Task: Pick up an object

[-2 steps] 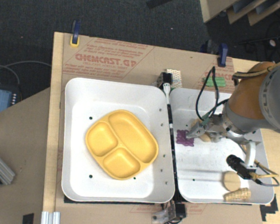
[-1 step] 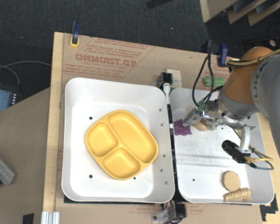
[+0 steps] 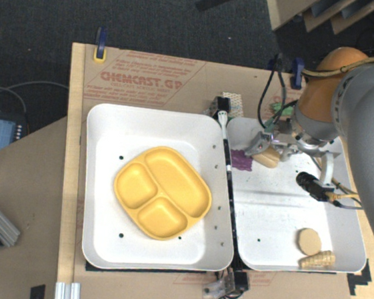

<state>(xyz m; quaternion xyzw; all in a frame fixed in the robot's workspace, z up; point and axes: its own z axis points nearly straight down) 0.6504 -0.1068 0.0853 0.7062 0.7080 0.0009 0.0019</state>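
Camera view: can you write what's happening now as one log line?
pincer low in right bin, far end | beside tan piece, purple piece | yellow tray in left bin | grasp unclear

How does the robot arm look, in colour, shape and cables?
The arm is thick, rounded and grey, with an orange band above the wrist. A small metallic gripper sits at its end. Dark cables run beside the wrist.
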